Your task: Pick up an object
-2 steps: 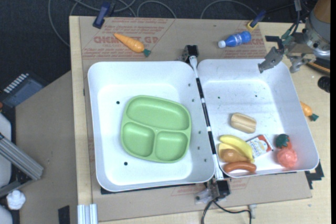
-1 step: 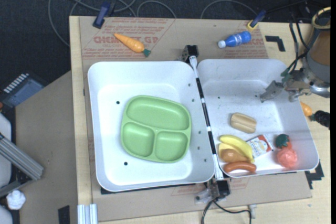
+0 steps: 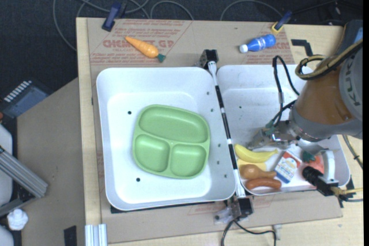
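We count two white bins: the left bin (image 3: 109, 124) holds one green divided plate (image 3: 171, 141), and the right bin (image 3: 248, 80) holds the pickable pile at its six o'clock. There we count one banana (image 3: 255, 154), one sausage (image 3: 263, 184), one brown bun-like piece (image 3: 252, 170) and one small carton (image 3: 286, 167). The gripper (image 3: 271, 135) hovers just at the banana's twelve o'clock; we cannot tell its finger state. We judge it best to come straight down on the banana, clear of the bin's wall and neighbours.
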Tool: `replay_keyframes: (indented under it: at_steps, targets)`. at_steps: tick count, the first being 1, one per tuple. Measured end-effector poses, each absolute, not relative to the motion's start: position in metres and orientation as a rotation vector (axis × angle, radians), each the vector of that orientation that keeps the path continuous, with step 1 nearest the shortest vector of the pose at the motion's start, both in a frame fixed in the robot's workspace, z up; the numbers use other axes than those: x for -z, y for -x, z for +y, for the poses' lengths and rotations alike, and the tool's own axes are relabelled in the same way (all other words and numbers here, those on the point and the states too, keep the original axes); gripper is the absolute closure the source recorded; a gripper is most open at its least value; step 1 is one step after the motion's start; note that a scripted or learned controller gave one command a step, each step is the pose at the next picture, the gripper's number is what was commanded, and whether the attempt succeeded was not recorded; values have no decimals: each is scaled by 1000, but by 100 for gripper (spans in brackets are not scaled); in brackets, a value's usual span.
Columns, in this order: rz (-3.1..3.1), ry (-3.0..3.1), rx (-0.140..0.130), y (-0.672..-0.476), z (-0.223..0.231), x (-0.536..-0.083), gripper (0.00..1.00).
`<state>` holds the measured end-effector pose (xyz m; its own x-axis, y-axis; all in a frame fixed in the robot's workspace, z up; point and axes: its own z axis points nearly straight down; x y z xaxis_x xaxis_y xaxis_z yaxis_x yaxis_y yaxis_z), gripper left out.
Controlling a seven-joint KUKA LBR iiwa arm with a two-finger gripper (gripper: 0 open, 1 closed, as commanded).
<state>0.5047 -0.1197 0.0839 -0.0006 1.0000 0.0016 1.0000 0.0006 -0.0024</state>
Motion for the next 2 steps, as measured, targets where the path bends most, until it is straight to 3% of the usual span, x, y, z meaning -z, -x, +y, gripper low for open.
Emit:
replay_keyframes:
  at_steps: [1, 2]
  targets:
    - [-2223, 2221, 2, -601, -108, -96, 0]
    - [-2219, 2221, -2, -558, -119, -84, 0]
